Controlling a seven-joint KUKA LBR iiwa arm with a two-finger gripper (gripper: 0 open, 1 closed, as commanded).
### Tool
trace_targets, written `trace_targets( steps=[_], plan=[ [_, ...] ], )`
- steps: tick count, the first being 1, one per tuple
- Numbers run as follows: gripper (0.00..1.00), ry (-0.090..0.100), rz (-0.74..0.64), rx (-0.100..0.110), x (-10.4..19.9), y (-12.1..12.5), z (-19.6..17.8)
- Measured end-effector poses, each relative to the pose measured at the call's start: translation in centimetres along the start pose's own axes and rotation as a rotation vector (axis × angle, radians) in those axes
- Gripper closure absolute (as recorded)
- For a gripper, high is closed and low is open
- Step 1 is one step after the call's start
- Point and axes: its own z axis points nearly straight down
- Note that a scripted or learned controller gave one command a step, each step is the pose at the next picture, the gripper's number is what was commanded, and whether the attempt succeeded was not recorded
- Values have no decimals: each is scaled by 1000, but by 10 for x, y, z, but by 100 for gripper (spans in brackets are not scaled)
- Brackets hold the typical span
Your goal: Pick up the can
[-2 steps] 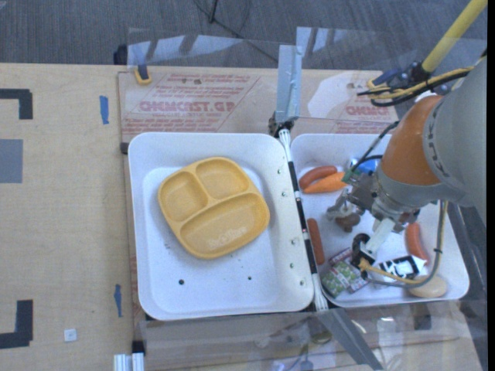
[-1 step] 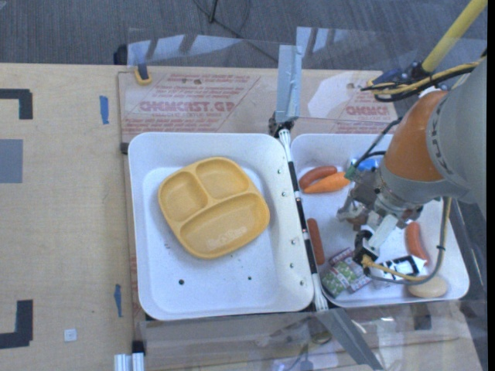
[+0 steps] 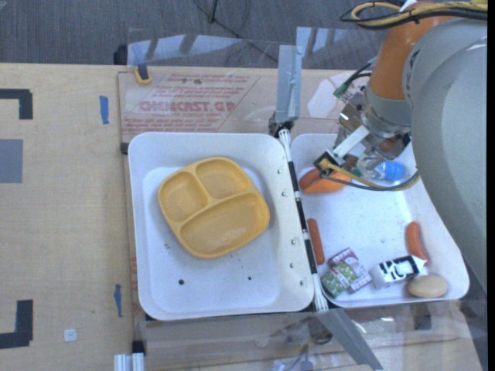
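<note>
The grey arm (image 3: 445,83) reaches in from the right of the frame and covers the upper right corner. Under it, the wooden counter (image 3: 62,230) carries the two white bins. The left bin (image 3: 209,288) holds a yellow divided plate (image 3: 214,207), which has nothing to do with my task. The right bin (image 3: 363,222) holds everything else.

The claw (image 3: 370,161) hangs low over the upper part of the right bin, just beside an orange carrot-like piece (image 3: 321,181) and a blue object (image 3: 393,171). From this view I cannot tell whether the claw is apart or together, and I see nothing held in it.

The can (image 3: 344,271), with a green and pink label, lies on its side at the lower left of the right bin. It is near a red sausage (image 3: 315,239) and a small black-and-white package (image 3: 398,269).

I judge that I am in the approach step, and the claw is over the wrong things. The next move calls for lifting clear, travelling toward the bottom of the frame and coming down across the can's round body without catching the sausage.
</note>
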Motion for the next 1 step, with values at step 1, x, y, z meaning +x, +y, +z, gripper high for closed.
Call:
trace_targets(
  steps=[1],
  plan=[
    [100, 0, -30, 0, 37, -52, -119]
  ],
)
